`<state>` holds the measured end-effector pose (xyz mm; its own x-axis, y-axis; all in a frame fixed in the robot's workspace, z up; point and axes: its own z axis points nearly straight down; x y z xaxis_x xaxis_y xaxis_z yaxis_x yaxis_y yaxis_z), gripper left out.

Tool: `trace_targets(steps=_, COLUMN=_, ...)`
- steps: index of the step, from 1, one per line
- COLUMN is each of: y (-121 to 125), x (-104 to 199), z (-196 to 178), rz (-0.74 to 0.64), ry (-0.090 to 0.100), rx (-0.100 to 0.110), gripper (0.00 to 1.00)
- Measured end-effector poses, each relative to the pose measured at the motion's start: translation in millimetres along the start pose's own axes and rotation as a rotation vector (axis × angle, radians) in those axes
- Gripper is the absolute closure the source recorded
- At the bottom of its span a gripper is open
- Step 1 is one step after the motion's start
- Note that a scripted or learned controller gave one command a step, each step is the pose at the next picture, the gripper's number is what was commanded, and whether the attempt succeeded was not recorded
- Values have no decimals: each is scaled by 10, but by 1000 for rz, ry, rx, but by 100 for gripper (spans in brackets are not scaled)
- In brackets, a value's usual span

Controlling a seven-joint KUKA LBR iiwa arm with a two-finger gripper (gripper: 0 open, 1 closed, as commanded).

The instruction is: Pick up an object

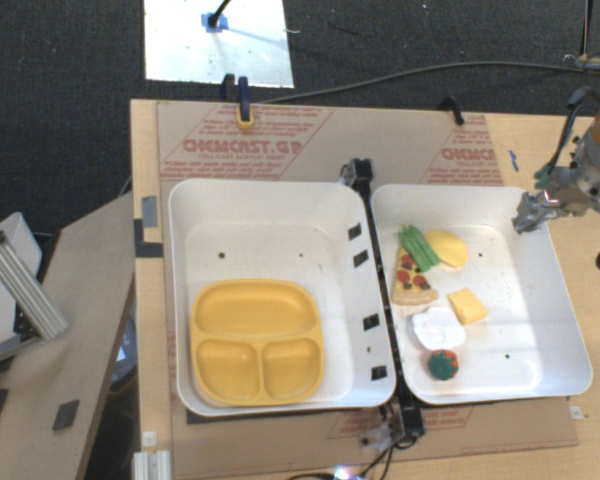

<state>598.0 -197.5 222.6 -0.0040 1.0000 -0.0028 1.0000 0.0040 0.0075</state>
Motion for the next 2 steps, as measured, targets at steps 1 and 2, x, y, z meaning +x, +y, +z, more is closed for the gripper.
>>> trace_targets(steps=1, y=9, x=0, z=-20, rz=-1, ry=2, rx=4, gripper=100)
trace_targets(steps=2, y=75, x=565, z=-99, rz=-4, ry=3, rx=5, gripper=100)
